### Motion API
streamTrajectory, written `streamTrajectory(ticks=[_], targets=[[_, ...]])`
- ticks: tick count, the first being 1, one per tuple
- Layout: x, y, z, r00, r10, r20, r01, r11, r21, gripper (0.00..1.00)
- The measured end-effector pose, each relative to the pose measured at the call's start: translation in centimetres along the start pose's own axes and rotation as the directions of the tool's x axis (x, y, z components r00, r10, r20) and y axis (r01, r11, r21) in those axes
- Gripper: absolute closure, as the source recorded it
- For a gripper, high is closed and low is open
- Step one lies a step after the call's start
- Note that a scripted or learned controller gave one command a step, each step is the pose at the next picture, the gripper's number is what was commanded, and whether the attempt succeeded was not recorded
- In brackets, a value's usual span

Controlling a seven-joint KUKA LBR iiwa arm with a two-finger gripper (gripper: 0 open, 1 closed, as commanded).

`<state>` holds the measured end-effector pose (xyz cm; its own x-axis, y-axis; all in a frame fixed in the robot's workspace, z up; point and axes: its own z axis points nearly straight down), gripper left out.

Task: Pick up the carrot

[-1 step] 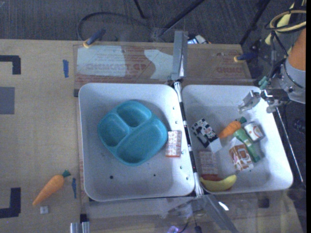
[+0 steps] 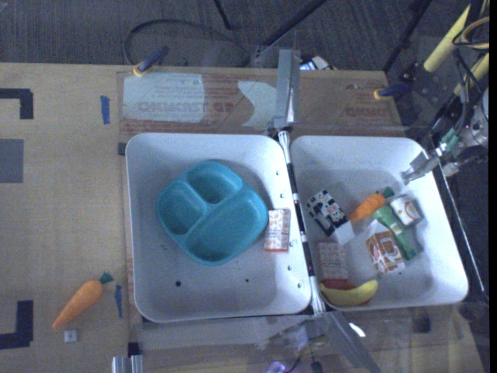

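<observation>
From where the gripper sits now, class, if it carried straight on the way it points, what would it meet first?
The gripper hangs over the right bin's far right side, pointing down-left. Going straight on, it would probably meet the carrot in that bin first, beside the green bottle. Its height is unclear, so it might touch bare floor before that.

You get a soft, slightly blurred picture under even overhead light. The two white bins (image 2: pixel 147 162) glow bright with faint shadows along their walls, the floor (image 2: pixel 116 6) at the top stays dark, and a clear sheet (image 2: pixel 353 340) at the bottom edge catches glare.
</observation>
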<state>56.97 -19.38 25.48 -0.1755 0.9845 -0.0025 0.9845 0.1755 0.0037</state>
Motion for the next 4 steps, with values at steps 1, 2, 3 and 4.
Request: streamTrajectory(ticks=[1,2,3,4], targets=[[-2.6,-2.7,0.4,1.0,-0.019,-0.002,0.019,1.0,0.003,0.0],[-2.7,-2.7,-0.7,1.0,-0.018,0.0,0.018,1.0,-0.001,1.0],[-1.9,0.5,2.0,1.0,0.026,0.0,-0.026,1.0,0.0,1.0],[3.6,-1.6,14.4,0.996,0.086,0.001,-0.086,0.996,-0.01,1.0]])
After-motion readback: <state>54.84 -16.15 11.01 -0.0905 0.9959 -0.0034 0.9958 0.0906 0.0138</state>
